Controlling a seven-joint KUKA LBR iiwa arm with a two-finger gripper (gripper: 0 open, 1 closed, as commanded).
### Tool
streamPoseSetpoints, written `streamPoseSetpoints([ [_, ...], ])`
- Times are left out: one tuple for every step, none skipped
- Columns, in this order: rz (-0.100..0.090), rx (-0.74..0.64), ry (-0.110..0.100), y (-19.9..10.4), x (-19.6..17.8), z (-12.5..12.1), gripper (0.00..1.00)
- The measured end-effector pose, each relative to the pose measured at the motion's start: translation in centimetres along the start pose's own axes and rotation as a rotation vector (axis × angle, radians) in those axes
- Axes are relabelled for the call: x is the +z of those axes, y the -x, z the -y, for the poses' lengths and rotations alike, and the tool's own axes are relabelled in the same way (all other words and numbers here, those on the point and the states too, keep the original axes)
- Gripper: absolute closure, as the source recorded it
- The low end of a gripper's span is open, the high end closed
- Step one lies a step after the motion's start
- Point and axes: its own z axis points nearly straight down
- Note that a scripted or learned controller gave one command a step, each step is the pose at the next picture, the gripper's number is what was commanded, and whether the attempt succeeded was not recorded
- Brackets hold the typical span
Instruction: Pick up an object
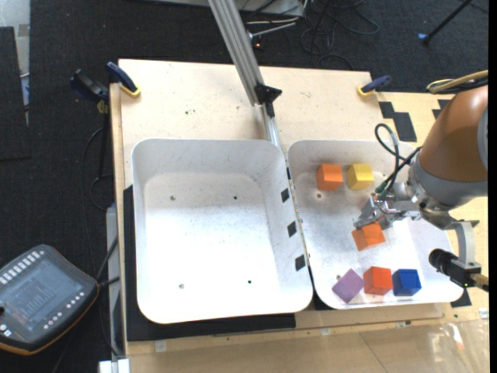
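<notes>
The right bin [311,231] holds six blocks; the left bin [155,231] sits alongside. The tool [373,222] touches the tilted orange block [369,237] from above; its grip state cannot be told

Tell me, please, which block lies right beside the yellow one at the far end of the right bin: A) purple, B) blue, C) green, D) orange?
D: an orange block sits just left of the yellow block in the right bin; purple and blue lie at the near end.
</notes>
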Motion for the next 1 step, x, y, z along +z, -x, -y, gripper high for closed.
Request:
streamPoseSetpoints([
  [0.000, -0.003, 0.000, 0.19, -4.29, -0.49, 1.00],
])
